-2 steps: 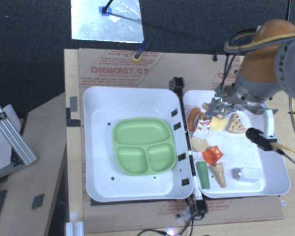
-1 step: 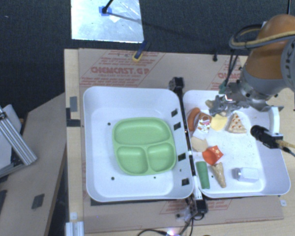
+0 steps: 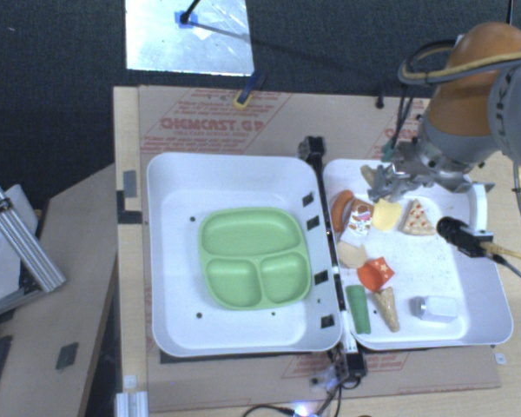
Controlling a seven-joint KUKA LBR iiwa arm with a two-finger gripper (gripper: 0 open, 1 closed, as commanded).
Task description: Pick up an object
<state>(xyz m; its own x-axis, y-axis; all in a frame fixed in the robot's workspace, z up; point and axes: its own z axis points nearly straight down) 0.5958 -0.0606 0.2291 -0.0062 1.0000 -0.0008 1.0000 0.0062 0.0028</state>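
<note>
where gripper [image 3: 384, 183] hovers, pale yellow rounded object [image 3: 385, 215], right bin [image 3: 486, 320]

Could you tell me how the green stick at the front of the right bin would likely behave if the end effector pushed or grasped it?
The green stick looks rounded and slender, so it may roll sideways. It lies against the bin wall, leaving little finger room.

This is a robotics lab test bench, not a home. A grey and orange industrial arm [image 3: 478, 85] reaches over two white bins [image 3: 169, 189] clamped on printed cardboard [image 3: 213, 122], with aluminium framing [image 3: 17, 241] and trailing cables [image 3: 504, 254] alongside.
</note>
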